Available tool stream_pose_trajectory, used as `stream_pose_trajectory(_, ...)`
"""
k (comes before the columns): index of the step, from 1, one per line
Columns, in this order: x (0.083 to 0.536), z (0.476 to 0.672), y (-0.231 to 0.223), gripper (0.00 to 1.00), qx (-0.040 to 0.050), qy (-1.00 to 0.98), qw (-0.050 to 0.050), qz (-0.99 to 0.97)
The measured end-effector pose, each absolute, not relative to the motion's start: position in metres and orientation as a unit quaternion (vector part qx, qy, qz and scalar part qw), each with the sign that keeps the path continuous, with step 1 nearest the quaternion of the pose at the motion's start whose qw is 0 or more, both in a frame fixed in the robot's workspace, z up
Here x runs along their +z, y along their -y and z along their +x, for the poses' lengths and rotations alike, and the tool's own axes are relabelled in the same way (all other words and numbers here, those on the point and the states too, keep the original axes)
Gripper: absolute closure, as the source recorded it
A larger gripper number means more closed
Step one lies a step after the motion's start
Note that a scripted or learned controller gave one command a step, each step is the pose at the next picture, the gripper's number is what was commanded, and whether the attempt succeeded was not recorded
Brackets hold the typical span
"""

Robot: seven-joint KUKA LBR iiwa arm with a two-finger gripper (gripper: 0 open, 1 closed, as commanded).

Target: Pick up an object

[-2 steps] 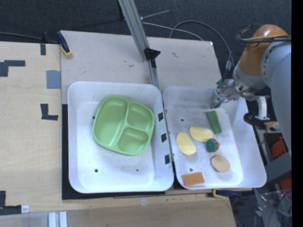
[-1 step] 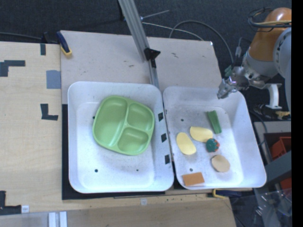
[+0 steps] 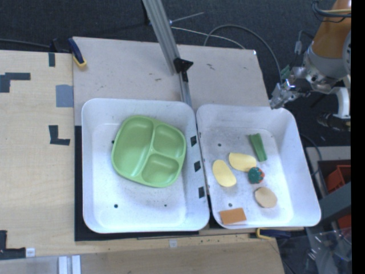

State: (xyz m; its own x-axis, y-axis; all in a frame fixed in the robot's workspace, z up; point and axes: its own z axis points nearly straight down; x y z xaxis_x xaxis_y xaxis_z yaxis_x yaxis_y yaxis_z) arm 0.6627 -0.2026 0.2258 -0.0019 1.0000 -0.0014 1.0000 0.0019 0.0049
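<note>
The right bin (image 3: 296,153) holds several small objects: a green stick (image 3: 257,147), two yellow pieces (image 3: 242,162) (image 3: 223,173), a teal ball with a red spot (image 3: 255,175), a tan round piece (image 3: 265,197) and an orange block (image 3: 232,216). My gripper (image 3: 278,97) hovers over the bin's far right corner, away from all of them. Nothing is visible between its tips.
The left bin (image 3: 94,164) holds a green divided plate (image 3: 149,151). A metal pole (image 3: 162,24) slants up from between the bins at the back. Cables lie behind the bench. A blue and yellow clamp (image 3: 77,53) sits at the far left corner.
</note>
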Motion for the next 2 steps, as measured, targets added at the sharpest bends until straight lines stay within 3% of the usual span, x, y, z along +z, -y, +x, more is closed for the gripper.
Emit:
stream_pose_trajectory(1,0.254,0.664,0.202,1.00,0.0008,-0.708,0.001,0.706)
stream_pose_trajectory(2,0.261,0.650,0.150,1.00,0.0002,-0.709,0.000,0.705)
